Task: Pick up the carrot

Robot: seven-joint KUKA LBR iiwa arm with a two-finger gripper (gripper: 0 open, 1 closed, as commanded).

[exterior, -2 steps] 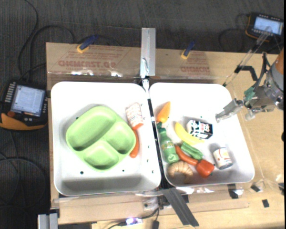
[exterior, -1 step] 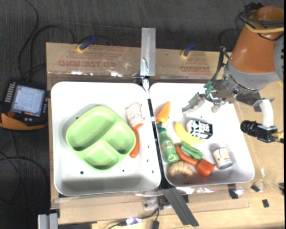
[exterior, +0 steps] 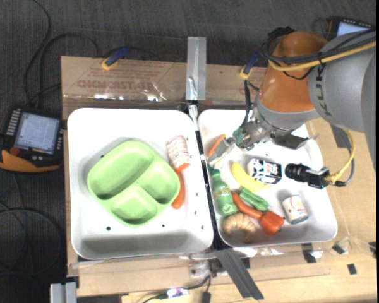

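Grey arm (exterior: 347,74); orange band (exterior: 294,59)

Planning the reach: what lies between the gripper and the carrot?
In the camera view, the gripper hovers over the right bin; the carrot lies in the left bin beside the green plate. Between them run the bins' adjoining walls.

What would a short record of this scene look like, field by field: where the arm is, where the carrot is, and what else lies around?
arm: reaches in from the right, over the right bin
gripper: low over the right bin's upper left part
carrot: in the left bin, beside the green plate, apart from the gripper
next to carrot: small packet at its upper end
right bin contents: banana, can, croissant, green bottle
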